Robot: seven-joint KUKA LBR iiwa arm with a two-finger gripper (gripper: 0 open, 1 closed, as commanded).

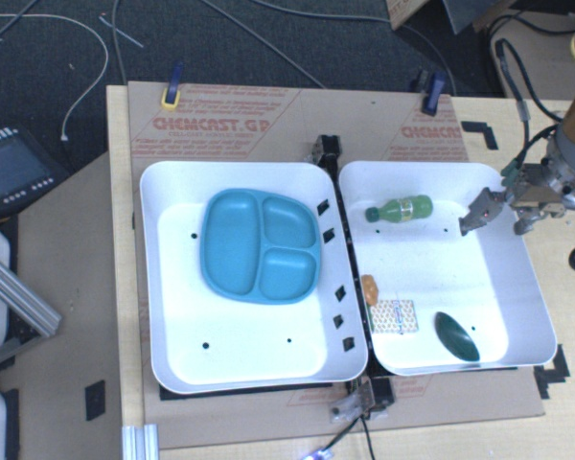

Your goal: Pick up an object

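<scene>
Green plastic bottle (401,209) lies on its side near the far wall of the right shallow white bin (517,286), with bare floor around it. Largest is the blue divided plastic plate (260,245) in the left white bin (172,286). Near the right bin's front edge lie a dark green oval piece (456,336), a patterned square packet (393,316) and a small orange bit (370,289). The two-finger gripper (503,215) hangs released over the right bin's far right edge, grasping nothing.
</scene>
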